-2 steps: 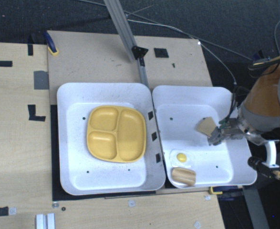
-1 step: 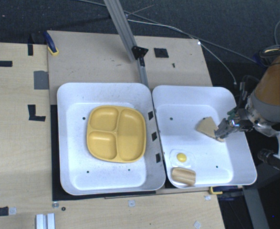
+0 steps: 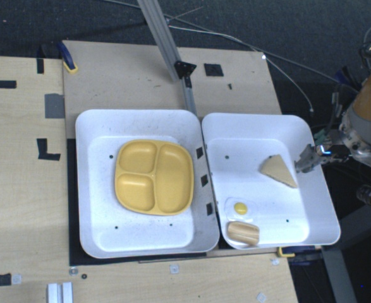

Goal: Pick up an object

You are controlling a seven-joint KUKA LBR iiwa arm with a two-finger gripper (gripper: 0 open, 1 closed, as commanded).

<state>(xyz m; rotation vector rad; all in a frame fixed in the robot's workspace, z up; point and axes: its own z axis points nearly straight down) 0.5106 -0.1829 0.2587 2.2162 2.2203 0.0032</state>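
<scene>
Bread wedge [image 3: 279, 170] lies in the right bin [image 3: 261, 126]. Just beside the wedge hangs the gripper [image 3: 305, 160], grip state unclear. Egg [image 3: 240, 209] sits nearer.

Even, fairly bright overhead light; white bins [image 3: 141, 120] slightly glaring; shadows soft; overall focus a little soft.

A yellow divided plate [image 3: 154, 177], tan wedge [image 3: 279, 170], brown bread roll [image 3: 243, 233], both bins [image 3: 141, 120] white.
</scene>
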